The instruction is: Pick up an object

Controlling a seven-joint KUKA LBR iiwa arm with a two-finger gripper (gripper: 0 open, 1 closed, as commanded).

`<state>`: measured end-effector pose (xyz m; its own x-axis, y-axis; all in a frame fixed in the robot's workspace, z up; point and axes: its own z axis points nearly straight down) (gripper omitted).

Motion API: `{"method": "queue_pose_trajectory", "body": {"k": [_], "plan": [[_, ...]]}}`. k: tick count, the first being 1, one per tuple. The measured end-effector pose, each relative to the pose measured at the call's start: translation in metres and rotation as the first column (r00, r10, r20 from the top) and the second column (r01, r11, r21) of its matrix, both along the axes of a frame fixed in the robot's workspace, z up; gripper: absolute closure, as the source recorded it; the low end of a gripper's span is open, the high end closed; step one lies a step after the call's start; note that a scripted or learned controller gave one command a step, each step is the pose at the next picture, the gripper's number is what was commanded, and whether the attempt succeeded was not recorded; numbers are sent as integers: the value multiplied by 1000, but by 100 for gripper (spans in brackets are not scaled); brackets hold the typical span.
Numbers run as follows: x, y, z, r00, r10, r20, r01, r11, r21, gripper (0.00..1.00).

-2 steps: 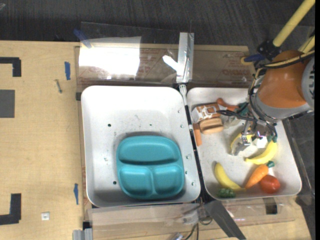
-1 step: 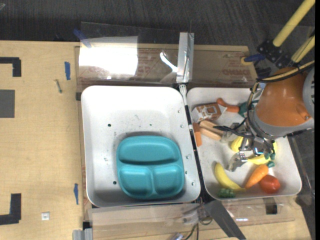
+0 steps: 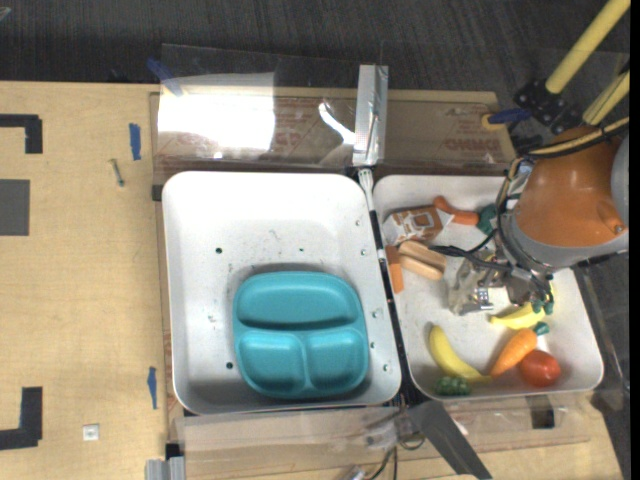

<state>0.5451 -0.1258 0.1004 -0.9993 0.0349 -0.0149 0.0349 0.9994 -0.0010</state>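
My gripper (image 3: pixel 478 290) hangs low in the right bin (image 3: pixel 580 368), under the orange band of the arm. Beside it on the right lies a small yellow piece (image 3: pixel 515 316). A yellow banana (image 3: pixel 450 356) lies near the bin's front, with an orange carrot (image 3: pixel 515 348) and a red tomato (image 3: pixel 540 368) to its right. Left of the gripper lie a tan hot-dog bun (image 3: pixel 420 261) and a brown-and-white packet (image 3: pixel 415 225). The metal parts of the gripper blur together against the bin floor.
The left bin (image 3: pixel 200 228) bears a teal divided tray (image 3: pixel 300 333) toward its front. A clear plastic sheet and a metal divider (image 3: pixel 370 118) stand behind the bins. Yellow poles and cables sit at the top right. An orange piece (image 3: pixel 455 211) lies at the right bin's back.
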Motion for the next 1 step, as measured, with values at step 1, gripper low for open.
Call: {"method": "queue_pose_trajectory", "body": {"k": [1], "plan": [[65,-48,121,962,272,-1,-272,962,-5,100]]}}
